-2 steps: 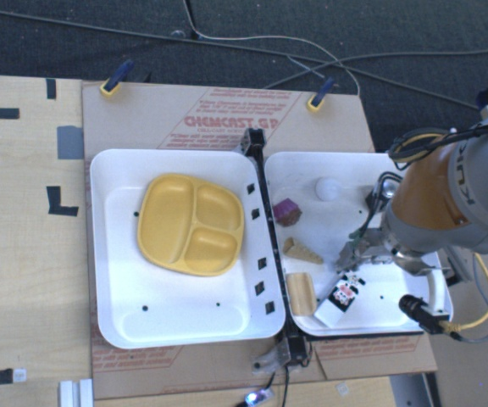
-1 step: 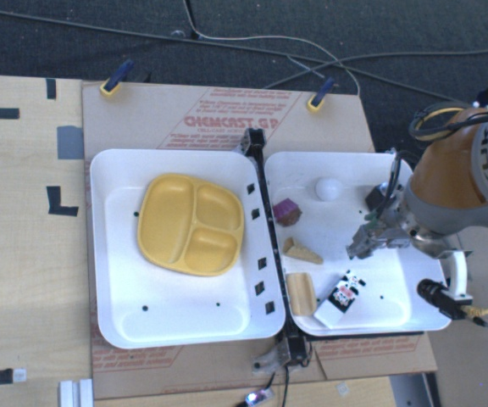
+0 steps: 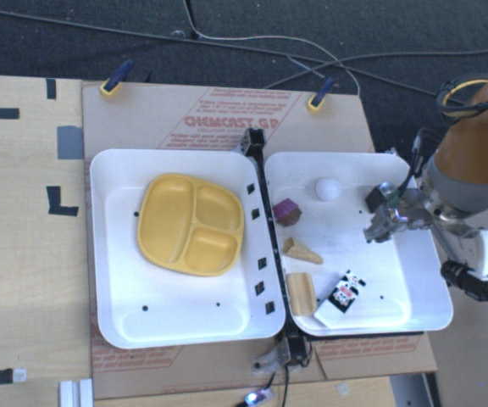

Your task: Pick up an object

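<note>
Objects lie loose in the right bin (image 3: 422,316); gripper (image 3: 379,225) above them, too blurred to tell its jaws.

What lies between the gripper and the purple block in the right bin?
In the camera view, the white ball lies roughly between the gripper and the purple block, slightly toward the far side; otherwise bare bin floor.

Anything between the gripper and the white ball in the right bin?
Nothing visible. The gripper sits over the right side of the right bin, and the white ball lies up and to its left with bare bin floor between them. The purple block and tan wedge lie farther left, off that line.
</note>
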